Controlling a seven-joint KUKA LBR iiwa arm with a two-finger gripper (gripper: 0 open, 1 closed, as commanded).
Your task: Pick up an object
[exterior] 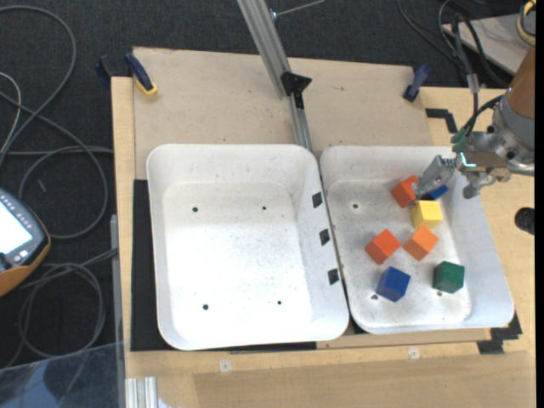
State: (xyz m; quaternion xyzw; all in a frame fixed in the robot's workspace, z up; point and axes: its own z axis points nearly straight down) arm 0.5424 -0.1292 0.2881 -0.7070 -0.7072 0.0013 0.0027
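My claw (435, 179) hangs over the right bin (480, 257), near its far rim, just beside an orange cube (404, 191) and a yellow cube (427, 213) (if it grips something, I cannot tell). Other cubes lie in the middle. The left bin (166, 228) offers open floor.

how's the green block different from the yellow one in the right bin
Colour: the green block is dark green, the yellow block bright yellow.
Place: the green block sits near the bin's front right corner; the yellow block lies further back, just below the gripper.
Neighbours: the green block stands apart from the rest; the yellow block crowds against an orange block.
Both are small cubes of similar size.
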